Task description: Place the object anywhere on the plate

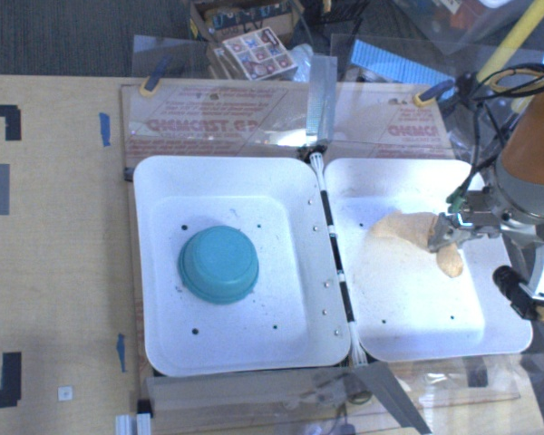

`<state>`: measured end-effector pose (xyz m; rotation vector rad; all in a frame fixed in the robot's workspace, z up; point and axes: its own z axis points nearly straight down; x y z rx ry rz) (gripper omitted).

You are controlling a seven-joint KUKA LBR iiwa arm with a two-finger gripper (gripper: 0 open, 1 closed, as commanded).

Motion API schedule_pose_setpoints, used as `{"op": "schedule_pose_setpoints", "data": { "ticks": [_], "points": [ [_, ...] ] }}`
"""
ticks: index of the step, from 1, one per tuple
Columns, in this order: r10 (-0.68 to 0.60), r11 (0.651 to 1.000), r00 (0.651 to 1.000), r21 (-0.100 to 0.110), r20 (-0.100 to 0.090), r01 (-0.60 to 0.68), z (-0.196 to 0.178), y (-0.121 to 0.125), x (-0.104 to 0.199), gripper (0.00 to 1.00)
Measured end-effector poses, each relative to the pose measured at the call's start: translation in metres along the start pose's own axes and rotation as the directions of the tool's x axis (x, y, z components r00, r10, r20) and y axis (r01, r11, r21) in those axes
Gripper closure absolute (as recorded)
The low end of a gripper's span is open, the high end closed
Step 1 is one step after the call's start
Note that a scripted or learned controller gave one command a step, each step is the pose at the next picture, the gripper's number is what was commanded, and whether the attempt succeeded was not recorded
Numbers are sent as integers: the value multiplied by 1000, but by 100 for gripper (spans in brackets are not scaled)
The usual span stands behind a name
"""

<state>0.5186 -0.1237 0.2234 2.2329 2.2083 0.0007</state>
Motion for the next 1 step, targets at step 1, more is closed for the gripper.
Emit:
{"op": "schedule_pose_setpoints", "data": {
  "ticks": [1],
  "points": [
    [2,1000,1000,0,0,-2,-1,0,-1,100]
  ]
}}
